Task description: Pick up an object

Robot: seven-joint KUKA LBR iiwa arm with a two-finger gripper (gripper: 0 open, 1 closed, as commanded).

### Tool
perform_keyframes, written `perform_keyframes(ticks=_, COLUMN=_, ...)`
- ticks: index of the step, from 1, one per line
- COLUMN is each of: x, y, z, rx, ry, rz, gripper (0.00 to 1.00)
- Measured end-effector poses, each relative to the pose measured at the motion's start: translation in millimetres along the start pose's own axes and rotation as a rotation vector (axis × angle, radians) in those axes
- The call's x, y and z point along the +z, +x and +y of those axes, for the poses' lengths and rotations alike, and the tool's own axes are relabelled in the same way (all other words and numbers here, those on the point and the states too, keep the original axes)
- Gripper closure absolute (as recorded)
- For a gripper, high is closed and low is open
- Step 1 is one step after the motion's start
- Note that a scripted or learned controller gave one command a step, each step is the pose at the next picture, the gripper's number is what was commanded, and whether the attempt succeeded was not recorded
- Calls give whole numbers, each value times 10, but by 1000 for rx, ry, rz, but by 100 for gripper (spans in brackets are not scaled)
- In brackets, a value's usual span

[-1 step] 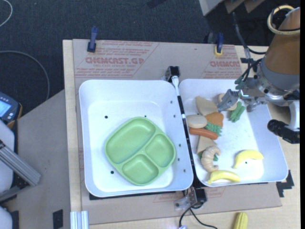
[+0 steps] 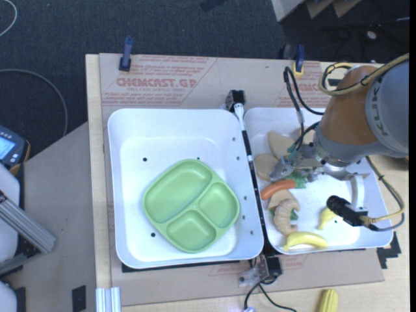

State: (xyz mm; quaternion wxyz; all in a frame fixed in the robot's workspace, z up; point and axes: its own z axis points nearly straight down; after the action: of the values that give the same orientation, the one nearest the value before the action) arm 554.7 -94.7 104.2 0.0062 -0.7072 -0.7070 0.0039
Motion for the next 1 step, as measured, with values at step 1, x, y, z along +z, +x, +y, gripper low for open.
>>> perform_keyframes(ticks=1, x=216, y=23, z=-462, rx=1, ry=-8, rz=-1, gripper=0)
